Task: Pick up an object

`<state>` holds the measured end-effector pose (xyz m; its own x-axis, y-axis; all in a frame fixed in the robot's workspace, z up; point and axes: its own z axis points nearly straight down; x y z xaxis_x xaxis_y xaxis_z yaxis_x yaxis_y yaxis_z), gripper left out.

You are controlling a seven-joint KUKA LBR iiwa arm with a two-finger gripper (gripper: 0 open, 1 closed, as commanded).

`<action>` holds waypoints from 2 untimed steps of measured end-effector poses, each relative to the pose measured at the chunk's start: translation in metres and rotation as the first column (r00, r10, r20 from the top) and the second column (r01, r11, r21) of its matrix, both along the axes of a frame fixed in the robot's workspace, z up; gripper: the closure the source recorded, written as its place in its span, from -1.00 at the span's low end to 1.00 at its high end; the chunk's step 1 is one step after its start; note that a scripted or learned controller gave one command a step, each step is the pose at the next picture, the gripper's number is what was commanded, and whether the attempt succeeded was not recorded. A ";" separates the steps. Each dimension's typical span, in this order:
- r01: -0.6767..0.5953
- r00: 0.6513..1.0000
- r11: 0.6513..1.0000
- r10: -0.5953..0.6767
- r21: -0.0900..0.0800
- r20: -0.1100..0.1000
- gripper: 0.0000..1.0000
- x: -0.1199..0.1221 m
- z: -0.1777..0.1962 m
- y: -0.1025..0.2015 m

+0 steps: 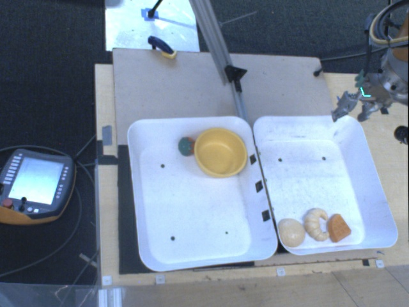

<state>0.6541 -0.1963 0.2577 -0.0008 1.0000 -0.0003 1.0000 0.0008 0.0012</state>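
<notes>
Two white bins fill the middle of the frame: the left bin [192, 235] carries a yellow bowl [220, 152] near its upper edge with a small dark green ball [186, 146] touching the bowl's left side. The right bin [319, 165] holds a pale egg-shaped piece [292, 232], a croissant-like piece [316, 224] and an orange wedge [339, 228] in a row along its lower edge. At the upper right, the gripper [350, 109] hangs over the right bin's upper right corner, fingers spread and nothing between them.

The claw [353, 109] hangs at the frame's right, fingers spread apart with nothing between them, wrist above and right of it.
</notes>
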 end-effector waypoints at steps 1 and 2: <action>0.000 1.000 1.000 0.000 0.000 0.000 -1.00 0.000 0.000 0.000; 0.000 1.000 1.000 0.000 0.001 -0.005 -1.00 0.004 -0.061 0.003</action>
